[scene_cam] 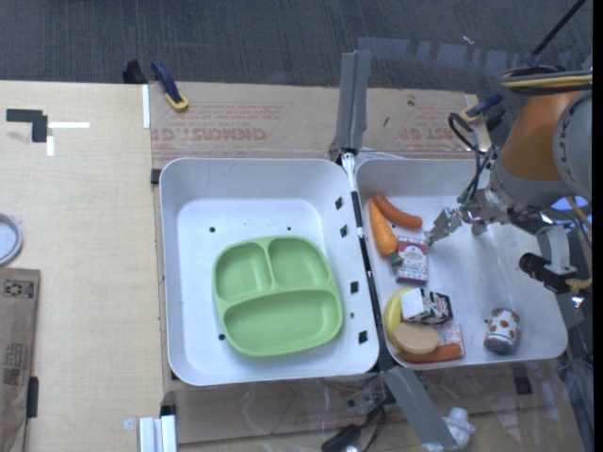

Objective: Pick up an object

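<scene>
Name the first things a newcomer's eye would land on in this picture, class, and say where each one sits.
The light green divided plate stands out most, lying alone in the left white bin. Next comes the cluster of toy food in the right white bin: an orange carrot beside a hot dog sausage near the divider. The grey arm's gripper reaches in from the right above that bin.

2 white bins: left bin (pixel 179 252) w/ light-green divided plate (pixel 277 295); right bin (pixel 528 295) w/ mixed items. Orange carrot (pixel 382 231), red-orange sausage (pixel 399 214), pink-and-white packet (pixel 413 260), yellow banana (pixel 392 314), tan bun (pixel 415 338), white cup w/ brown dots (pixel 502 330). Grey arm w/ orange band (pixel 532 144). Pale wood tabletop (pixel 75 252). Brown cardboard w/ red lettering (pixel 245 121). Blue-and-yellow clamp (pixel 170 88).
</scene>
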`<act>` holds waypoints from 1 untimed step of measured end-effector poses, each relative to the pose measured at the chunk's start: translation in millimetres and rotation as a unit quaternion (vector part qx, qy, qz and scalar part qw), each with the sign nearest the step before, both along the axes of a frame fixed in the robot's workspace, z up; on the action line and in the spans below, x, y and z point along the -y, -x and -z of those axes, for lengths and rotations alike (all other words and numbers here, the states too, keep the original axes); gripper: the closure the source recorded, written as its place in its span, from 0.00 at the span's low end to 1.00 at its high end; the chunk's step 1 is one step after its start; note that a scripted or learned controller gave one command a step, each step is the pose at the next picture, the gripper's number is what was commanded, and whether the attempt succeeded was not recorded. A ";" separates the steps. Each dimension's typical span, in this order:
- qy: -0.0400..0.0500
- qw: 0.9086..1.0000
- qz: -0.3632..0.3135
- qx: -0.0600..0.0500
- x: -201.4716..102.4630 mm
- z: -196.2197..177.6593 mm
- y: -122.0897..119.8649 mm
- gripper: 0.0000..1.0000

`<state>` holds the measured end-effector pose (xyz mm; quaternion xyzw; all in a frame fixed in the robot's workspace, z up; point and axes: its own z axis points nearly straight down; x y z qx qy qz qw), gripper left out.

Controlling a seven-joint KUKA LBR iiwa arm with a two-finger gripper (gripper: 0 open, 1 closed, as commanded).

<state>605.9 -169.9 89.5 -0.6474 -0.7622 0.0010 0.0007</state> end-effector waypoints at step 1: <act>0.000 1.000 -0.015 0.001 20.6 -8.5 -50.6 0.00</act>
